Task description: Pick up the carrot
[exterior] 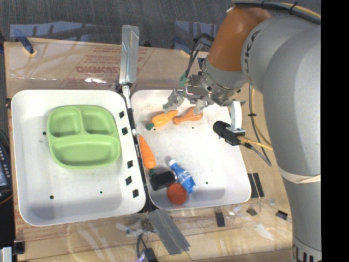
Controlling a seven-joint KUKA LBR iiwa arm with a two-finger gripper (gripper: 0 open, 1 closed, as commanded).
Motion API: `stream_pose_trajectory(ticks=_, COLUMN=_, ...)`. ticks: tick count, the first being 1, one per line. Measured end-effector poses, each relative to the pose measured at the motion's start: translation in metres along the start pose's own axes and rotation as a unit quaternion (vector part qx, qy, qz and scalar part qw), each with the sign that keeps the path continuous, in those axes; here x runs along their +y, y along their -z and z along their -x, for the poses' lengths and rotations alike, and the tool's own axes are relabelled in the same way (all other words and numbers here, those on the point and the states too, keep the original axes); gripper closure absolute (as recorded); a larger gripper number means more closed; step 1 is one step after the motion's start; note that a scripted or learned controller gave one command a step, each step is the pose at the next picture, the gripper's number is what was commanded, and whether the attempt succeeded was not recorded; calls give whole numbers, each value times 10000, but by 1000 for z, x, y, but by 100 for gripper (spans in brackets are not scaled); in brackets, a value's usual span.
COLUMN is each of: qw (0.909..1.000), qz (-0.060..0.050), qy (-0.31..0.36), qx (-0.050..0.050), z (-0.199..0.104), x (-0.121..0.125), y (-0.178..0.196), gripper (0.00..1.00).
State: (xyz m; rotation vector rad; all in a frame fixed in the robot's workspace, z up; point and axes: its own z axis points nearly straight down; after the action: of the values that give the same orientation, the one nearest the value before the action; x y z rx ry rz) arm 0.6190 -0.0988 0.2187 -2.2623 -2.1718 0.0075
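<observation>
Currently the gripper [182,100] hangs over the right bin [232,171]; whether it is spread or closed I cannot tell. Just below it lies a carrot [163,118]: descend vertically, straddle mid-length, close before lifting. Another carrot [146,153] lies nearby. A green plate [83,135] sits in the left bin [32,195].

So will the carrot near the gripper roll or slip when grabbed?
The carrot looks tapered and rounded, so it may roll on the bin's smooth white floor if nudged. It seems rigid, probably plastic, and could squirt from the gripper if pinched near its narrow end.
</observation>
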Motion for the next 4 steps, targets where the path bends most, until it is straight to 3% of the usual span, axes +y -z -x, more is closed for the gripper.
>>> stream_pose_trajectory(ticks=1, qw=9865, qz=20, qy=-1639, qx=1, z=14, x=28, y=-51, gripper=0)
stream_pose_trajectory(ticks=2, qw=9879, qz=13, qy=-1549, qx=3, z=12, x=36, y=-127, gripper=0)
stream_pose_trajectory(ticks=3, qw=9885, qz=-3, qy=-1514, qx=5, z=11, x=36, y=-118, gripper=100)
stream_pose_trajectory(ticks=4, qw=9684, qz=10, qy=-2496, qx=8, z=1, x=38, y=-127, gripper=100)
